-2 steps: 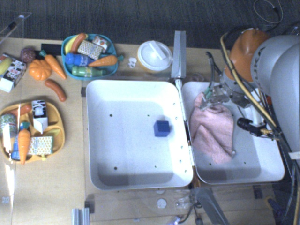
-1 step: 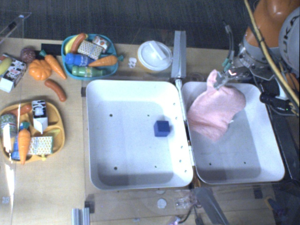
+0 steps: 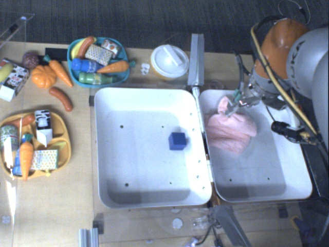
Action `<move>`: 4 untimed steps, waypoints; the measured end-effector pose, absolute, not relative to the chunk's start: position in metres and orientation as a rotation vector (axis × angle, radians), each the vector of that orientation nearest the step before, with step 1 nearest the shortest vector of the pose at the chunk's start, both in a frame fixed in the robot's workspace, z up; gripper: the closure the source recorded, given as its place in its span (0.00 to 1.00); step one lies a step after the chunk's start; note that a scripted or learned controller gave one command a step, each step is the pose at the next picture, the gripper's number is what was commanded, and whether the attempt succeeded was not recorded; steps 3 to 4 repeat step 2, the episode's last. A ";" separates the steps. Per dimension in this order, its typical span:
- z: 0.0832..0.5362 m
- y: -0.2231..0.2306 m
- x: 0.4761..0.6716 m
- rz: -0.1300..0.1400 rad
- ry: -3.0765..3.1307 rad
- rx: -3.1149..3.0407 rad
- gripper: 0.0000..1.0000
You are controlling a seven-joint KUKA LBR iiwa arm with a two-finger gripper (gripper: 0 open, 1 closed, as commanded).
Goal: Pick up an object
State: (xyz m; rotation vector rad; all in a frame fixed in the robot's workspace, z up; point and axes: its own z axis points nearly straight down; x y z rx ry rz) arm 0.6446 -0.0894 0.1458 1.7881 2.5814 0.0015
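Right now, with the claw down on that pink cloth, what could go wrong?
1. The claw seems to pinch just the raised upper tip of the pink cloth, so a thin fold might slip free on lifting.
2. The cloth lies close to the right bin's left wall, so it may drag over that edge.
3. The arm's black cable hangs low over that bin and could snag.

The bench (image 3: 77, 199) carries two white bins: the right bin (image 3: 288, 184) lies under the gripper (image 3: 237, 103), the left bin (image 3: 128, 189) beside it, farther from the gripper. Far beyond that bin sit a blue bowl (image 3: 97, 60), a yellow tray (image 3: 61, 138), a loose pumpkin (image 3: 43, 76) and sausage (image 3: 61, 99). A white lid (image 3: 169, 60) rests nearer.
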 end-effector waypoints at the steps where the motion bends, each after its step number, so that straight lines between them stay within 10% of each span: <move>1: 0.196 -0.097 0.670 0.004 2.894 1.202 1.00; 2: 0.185 -0.051 0.631 0.003 2.698 1.603 1.00; 4: 0.185 -0.051 0.631 0.003 2.698 1.603 1.00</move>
